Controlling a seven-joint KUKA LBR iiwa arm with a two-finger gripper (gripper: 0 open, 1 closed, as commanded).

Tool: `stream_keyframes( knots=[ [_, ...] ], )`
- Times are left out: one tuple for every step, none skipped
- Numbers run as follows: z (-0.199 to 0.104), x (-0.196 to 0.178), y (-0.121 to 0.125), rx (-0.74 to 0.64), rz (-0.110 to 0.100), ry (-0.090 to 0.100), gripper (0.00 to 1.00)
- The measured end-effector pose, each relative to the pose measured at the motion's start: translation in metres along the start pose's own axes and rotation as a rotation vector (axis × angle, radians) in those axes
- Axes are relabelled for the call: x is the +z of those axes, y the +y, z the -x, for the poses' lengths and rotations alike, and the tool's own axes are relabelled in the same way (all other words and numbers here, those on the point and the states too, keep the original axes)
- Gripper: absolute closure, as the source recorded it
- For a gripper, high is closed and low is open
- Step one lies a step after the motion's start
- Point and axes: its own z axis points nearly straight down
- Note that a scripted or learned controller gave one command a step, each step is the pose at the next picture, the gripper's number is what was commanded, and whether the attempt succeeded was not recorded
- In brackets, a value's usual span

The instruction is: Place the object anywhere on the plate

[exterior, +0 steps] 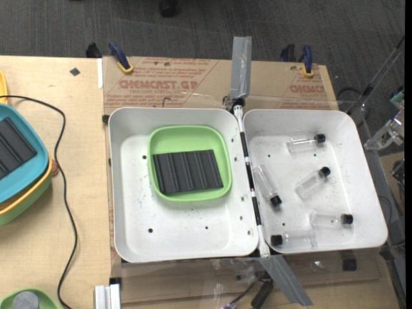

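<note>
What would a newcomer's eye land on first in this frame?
Most likely the green plate in the left bin, bright against the white, with a dark ribbed insert lying in it. Next come the clear vials with black caps scattered across the right bin, five as far as I can count. A teal tray at the bench's left edge also draws the eye.

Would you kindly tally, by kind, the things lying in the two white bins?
Clear plastic vials with black caps: 5
Green square plastic plate: 1
Dark ribbed rectangular insert on the plate: 1
Total: 7
</note>
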Motion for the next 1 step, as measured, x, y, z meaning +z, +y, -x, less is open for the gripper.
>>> stream_keyframes(
  knots=[
    [0.0297, -0.0058, -0.0011, 0.104, 0.000, 0.001, 0.00]
  ],
)
